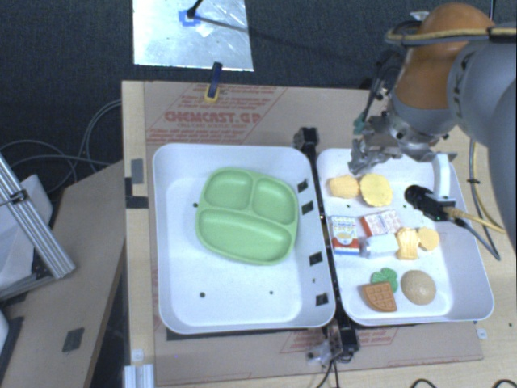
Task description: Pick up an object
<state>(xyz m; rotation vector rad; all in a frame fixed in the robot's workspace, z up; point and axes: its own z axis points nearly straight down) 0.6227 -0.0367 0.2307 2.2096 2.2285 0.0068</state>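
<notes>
Near end of right bin (452, 304): orange waffle-textured toy (378, 296) with a green leafy bit touching its far edge, and a beige round toy (418, 286) just beside it on the arm side.
Next row back: pale yellow chunk (408, 243), and a small carton (345, 234) with red and blue print sitting close to the divider between the bins. A red-and-white packet (380, 222) sits between carton and chunk, slightly farther back, touching or nearly touching the carton.
Far half of the same bin: yellow disc (376, 190) and yellow lump (343, 187) side by side, edges about touching.
Gripper (361, 162) is directly over the far edge of these two, closer to the lump. Can't tell whether it touches either one. Can't tell how far it's open, and nothing visibly held. Grey arm with the orange band comes in from the right, over the far right corner of the bin.
Left bin (242, 293): one green divided plate (246, 215), three compartments, roughly centred, lying flat.
Beyond the bins: brown board (214, 118) with red lettering under both bins, a small blue-and-yellow clamp (213, 83) at its far edge, then a shiny metal sheet (192, 23) on the dark floor.
</notes>
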